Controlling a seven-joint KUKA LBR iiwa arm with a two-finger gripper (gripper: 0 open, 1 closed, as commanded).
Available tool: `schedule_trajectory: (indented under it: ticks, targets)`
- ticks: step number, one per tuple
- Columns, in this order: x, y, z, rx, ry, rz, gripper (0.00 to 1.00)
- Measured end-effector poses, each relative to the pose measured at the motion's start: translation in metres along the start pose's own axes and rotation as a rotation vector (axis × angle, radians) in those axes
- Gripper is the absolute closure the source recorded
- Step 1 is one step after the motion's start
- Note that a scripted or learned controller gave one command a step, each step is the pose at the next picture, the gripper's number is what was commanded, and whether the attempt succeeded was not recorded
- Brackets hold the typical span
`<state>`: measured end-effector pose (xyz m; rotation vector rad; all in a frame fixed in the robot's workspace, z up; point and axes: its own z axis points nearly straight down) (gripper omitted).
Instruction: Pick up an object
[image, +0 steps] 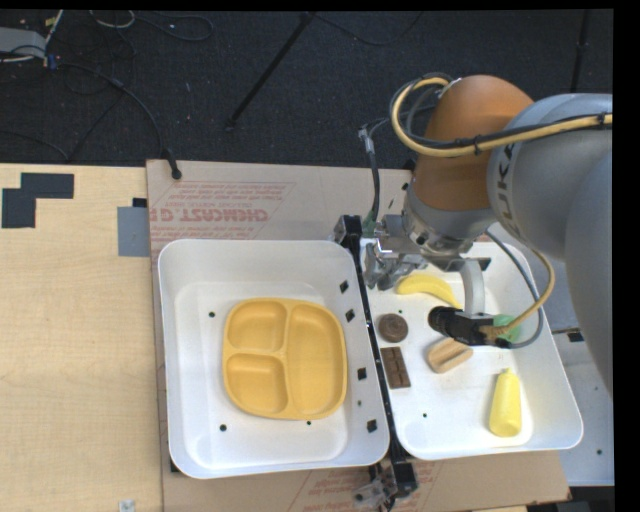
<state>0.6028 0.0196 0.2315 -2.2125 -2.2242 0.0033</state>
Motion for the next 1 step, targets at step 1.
schedule_trajectory:
  ticks: [1]
  targets:
    - [0.052, 0.0072, -0.0073, -0.003, 0.0, -0.001, 1.0]
